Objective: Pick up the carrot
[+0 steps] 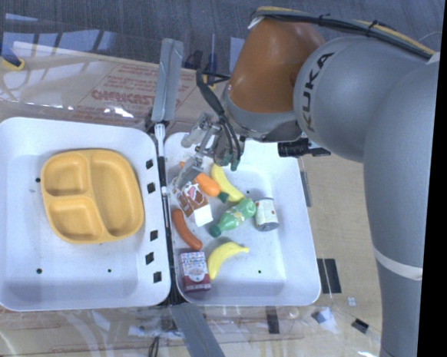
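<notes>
In the right bin (298, 253), up near its top-left corner, the carrot (206, 185) lies orange and short, just beside a banana (226, 182) and touching or nearly touching a small brown-and-white packet (194, 203). The gripper (202, 151) hangs right above that spot — how it's set and whether it has hold of anything, I honestly can't tell, it's a tangle of metal and cable up there. For a clean pick I'd line up across the carrot's narrow width and drop straight down — the banana and packet crowd it, so a skewed approach will likely nudge them instead
</notes>
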Controlling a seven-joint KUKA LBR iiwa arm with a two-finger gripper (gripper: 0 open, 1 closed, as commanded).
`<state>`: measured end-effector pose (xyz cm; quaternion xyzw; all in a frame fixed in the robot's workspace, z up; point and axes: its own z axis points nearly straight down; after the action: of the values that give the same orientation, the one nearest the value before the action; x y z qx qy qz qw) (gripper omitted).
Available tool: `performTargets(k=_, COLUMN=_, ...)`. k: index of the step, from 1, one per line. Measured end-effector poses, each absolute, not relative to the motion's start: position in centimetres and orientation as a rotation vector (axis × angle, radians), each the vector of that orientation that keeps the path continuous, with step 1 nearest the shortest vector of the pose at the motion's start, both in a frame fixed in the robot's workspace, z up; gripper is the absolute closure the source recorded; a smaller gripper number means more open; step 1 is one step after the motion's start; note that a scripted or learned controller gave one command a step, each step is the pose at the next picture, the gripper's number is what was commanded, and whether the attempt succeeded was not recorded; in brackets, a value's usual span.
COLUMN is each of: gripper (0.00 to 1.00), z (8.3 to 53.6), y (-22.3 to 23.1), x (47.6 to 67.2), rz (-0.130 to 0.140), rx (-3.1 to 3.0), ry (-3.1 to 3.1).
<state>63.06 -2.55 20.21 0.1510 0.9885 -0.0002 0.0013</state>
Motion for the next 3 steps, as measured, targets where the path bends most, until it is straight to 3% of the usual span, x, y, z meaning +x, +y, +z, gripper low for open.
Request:
performTargets(k=1, gripper=0.00, z=30.6, y=-3.4, x=58.4, rz=0.000, rx=0.423, ry=3.106)
performTargets(k=2, gripper=0.00, z=26.5, y=-4.4, x=54.8, rz=-0.001, rx=0.584, ry=3.085)
performTargets(k=3, gripper=0.00, z=19.1, y=-4.2, x=60.2, rz=0.000, rx=0.322, ry=3.123)
